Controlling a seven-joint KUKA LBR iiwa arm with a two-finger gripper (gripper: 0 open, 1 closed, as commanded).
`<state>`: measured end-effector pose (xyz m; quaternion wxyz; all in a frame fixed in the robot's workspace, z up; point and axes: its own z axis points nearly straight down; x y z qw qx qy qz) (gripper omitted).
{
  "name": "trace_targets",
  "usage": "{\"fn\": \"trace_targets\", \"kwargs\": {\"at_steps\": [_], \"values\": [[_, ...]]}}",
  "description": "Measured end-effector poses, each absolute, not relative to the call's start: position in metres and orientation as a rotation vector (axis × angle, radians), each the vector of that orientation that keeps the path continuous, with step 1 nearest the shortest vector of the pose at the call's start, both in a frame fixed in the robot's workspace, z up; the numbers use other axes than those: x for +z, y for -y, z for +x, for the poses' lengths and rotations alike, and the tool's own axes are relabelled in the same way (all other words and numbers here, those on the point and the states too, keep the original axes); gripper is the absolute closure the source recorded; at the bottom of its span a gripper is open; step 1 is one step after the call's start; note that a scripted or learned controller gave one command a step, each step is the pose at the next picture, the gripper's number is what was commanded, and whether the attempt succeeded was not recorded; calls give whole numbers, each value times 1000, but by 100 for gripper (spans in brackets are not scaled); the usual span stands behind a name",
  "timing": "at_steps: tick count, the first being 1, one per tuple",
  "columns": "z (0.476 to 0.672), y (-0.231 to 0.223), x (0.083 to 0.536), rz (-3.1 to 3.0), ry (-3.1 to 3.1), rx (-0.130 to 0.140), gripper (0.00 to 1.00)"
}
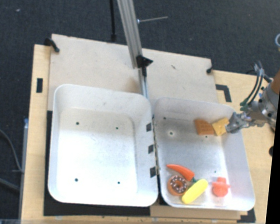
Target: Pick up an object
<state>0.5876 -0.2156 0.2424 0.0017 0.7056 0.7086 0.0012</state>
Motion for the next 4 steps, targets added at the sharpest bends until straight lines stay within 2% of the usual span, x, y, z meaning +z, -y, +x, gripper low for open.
{"fn": "trace_targets", "kwargs": {"at_steps": [1,2,4], "values": [[578,170,252,2213,-2228,4,100],[578,121,246,2214,-2228,2,100],[540,15,252,2213,-2231,4,100]]}}
